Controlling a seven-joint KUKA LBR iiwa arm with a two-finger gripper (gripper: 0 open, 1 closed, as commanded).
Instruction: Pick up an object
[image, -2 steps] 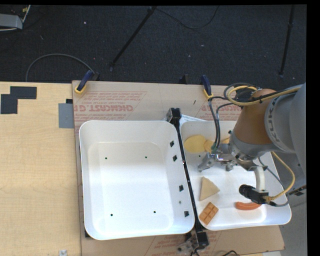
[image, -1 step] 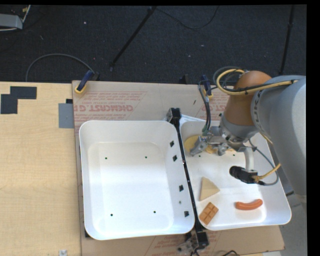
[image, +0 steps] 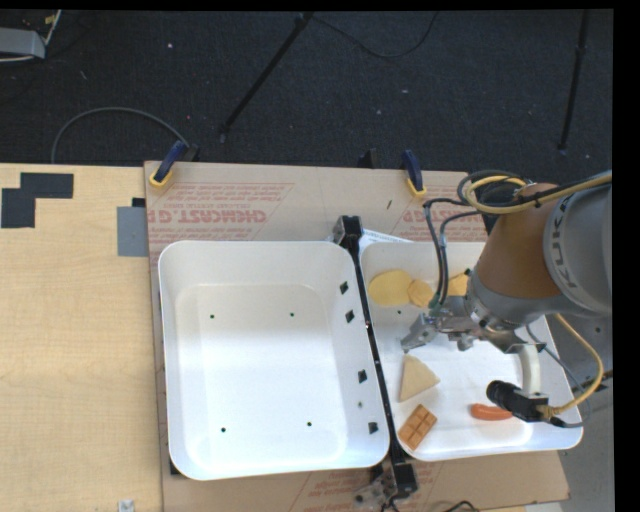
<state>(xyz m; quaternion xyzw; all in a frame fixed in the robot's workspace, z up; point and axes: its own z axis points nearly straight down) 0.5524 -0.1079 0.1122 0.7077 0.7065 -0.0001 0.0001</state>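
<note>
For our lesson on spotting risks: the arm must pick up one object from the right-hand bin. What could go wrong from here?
1. The gripper seems to be over bare floor between the yellow pieces and the tan wedge, so it might close on nothing.
2. The yellow pieces lie touching, so two may lift or one get pushed away.
3. The tan wedge and the brown biscuit lie close to the bin wall, which the gripper could strike.

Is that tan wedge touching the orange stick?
Apart. The camera view shows bare white floor of the bin between the wedge and the orange stick.
</note>
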